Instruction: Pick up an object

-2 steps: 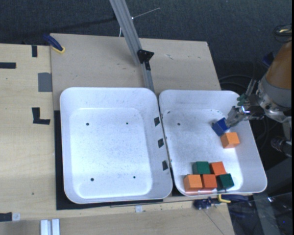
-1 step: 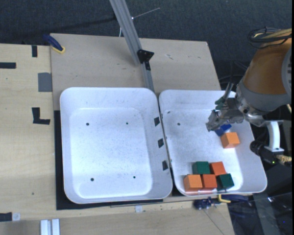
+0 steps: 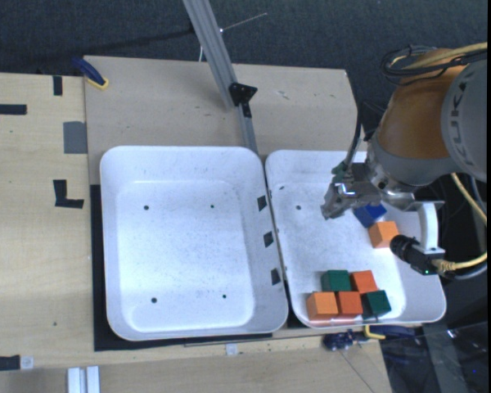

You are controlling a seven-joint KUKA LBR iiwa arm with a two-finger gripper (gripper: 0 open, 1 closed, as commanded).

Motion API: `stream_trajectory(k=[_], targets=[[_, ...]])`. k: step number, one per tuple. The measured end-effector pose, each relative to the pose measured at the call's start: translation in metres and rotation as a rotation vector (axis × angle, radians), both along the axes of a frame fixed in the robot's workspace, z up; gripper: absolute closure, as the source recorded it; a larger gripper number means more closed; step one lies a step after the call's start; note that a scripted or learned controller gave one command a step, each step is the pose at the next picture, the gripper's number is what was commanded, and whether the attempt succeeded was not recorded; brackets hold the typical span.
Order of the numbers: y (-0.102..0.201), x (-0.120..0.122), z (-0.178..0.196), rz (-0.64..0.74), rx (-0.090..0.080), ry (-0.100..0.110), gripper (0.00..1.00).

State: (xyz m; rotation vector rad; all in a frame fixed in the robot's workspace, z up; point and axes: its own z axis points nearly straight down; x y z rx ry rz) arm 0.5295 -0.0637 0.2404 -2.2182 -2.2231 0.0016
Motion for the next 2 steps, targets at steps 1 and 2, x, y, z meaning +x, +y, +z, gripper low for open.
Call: stream_trajectory(k=[1,2], targets=[[0.048,-0.011,-0.006,0.004,0.001,0.002,1.00],[0.106,-0.020,-0.003,0.007,0.002,0.001,1.00]])
